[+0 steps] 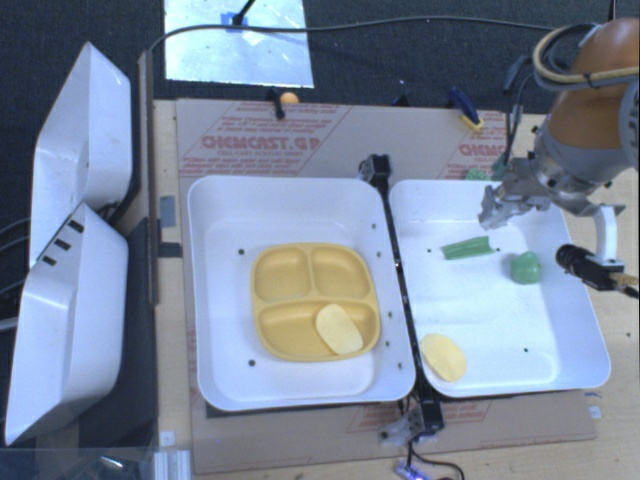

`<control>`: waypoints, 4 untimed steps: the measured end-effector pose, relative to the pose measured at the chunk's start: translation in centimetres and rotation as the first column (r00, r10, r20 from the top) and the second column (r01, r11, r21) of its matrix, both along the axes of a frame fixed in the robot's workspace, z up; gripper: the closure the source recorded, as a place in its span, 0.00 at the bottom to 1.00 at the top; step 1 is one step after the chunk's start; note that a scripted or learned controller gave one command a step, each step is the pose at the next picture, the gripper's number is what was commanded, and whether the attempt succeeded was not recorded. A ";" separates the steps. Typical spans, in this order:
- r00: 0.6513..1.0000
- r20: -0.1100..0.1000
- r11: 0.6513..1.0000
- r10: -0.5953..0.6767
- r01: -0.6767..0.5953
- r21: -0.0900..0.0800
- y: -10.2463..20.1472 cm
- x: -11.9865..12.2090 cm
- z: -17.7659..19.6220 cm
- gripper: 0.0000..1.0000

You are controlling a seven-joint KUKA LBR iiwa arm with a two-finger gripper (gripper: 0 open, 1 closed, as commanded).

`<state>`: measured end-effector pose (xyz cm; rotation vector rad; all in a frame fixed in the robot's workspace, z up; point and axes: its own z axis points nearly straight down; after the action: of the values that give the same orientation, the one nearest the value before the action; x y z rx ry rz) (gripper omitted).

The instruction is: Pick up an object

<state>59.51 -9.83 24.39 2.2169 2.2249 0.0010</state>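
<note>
Objects you could take lie in both bins: nearest you, a yellow oval piece (443, 357) sits by the right bin's (570, 373) front-left corner, and another yellow piece (340, 329) rests on the divided yellow tray (285, 278) in the left bin (215, 268). Farther back in the right bin, you'll see a green lump (525, 267) near the right edge and a green stick (467, 249) mid-bin. Above the far edge hangs the gripper (497, 211); I cannot tell its finger state.

robot lab test bench, not a home; grey-and-orange industrial arm (585, 98) over the bench's right edge; two white bins (300, 203) clamped on a protective-film sheet (265, 140); loose cables (330, 30), dark carpet floor (70, 8), spare bins (70, 268) stacked off the left edge
</note>
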 end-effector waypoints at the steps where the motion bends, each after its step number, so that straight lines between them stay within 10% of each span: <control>1: 1.000 -0.001 1.000 0.001 -0.001 0.001 5.0 1.9 -1.3 1.00; 4: 1.000 -0.001 1.000 0.000 0.000 0.001 20.1 5.6 -3.3 1.00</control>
<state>65.07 10.27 21.08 2.2176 2.2262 0.0014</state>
